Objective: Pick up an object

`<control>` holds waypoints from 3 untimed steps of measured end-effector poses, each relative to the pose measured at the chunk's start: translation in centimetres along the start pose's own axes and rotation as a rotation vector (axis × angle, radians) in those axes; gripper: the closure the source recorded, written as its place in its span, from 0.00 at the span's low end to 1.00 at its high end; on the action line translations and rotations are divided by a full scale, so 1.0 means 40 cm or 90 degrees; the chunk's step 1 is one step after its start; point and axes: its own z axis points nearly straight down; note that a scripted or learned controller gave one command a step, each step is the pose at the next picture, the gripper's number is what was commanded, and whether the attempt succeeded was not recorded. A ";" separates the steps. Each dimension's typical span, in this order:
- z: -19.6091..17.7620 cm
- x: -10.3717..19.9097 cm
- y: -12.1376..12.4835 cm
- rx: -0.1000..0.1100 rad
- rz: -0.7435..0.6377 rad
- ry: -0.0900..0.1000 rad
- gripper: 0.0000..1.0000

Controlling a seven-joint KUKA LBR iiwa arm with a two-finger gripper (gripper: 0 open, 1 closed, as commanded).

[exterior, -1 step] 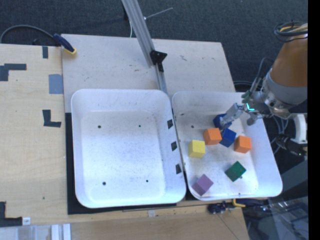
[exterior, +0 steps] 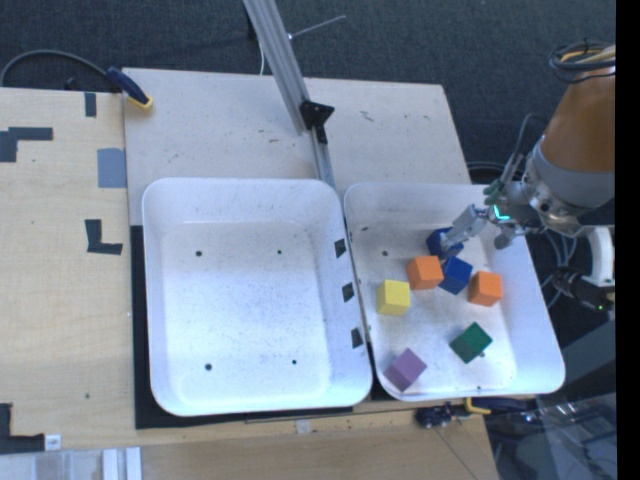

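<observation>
In the right bin (exterior: 530, 353) on the worktop (exterior: 230, 128), nearest the camera, a purple cube (exterior: 405, 367) and a green cube (exterior: 470, 342) are lying. Beyond them a yellow cube (exterior: 393, 296), two orange cubes (exterior: 425, 271) and a blue cube (exterior: 456, 274) are clustering. Farther back, the tool (exterior: 452, 236) is hovering over another blue block (exterior: 439, 240); whether it is spread or pinching, I cannot tell. Descending squarely, clear of neighbours, would probably be serving best.

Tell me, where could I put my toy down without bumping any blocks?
The left white bin has its whole floor bare. In the right white bin, there is room along the far wall. The middle is crowded: the yellow cube, orange cubes, blue blocks, green cube and purple cube, with the gripper.
</observation>
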 end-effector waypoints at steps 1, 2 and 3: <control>0.131 -0.019 0.014 0.003 0.001 0.000 0.00; 0.251 -0.038 0.009 0.003 0.002 0.000 0.00; 0.306 -0.042 0.028 -0.017 0.000 -0.006 0.00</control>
